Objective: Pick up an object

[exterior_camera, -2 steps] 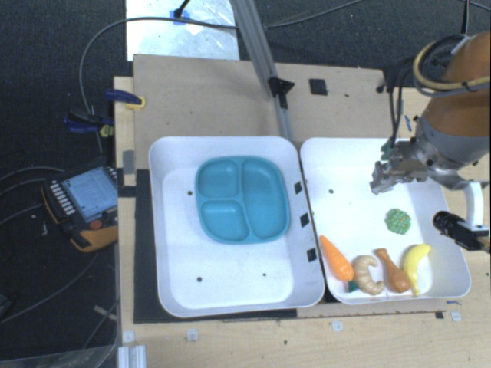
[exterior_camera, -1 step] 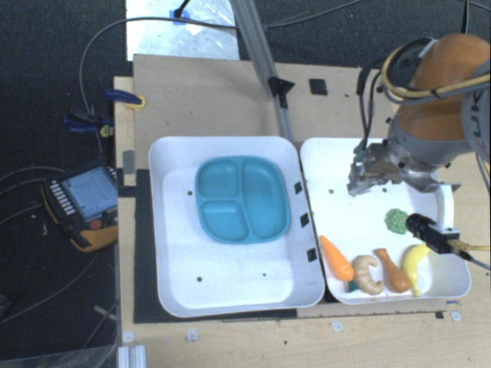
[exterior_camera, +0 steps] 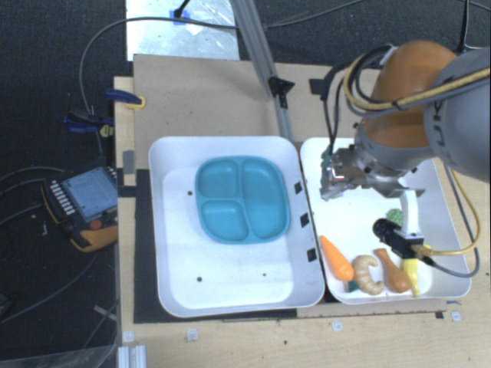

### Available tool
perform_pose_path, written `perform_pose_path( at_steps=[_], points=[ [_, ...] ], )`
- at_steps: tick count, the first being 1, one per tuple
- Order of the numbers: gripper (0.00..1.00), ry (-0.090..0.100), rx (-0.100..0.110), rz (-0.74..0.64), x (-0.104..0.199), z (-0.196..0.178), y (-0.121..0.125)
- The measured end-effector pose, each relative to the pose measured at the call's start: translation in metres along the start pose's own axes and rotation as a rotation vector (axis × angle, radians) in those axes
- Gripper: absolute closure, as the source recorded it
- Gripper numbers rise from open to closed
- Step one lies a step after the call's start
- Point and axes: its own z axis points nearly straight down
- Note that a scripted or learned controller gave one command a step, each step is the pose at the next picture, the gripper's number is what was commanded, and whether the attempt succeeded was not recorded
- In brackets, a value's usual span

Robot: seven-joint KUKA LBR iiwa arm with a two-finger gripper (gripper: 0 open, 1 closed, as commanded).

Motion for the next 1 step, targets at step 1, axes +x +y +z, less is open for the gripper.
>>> perform_pose_path(
  at_steps=[1],
  points=[
    [1.00,0.001,-0.002,-0.002,0.0485,-0.0026,0.0066]
  ],
)
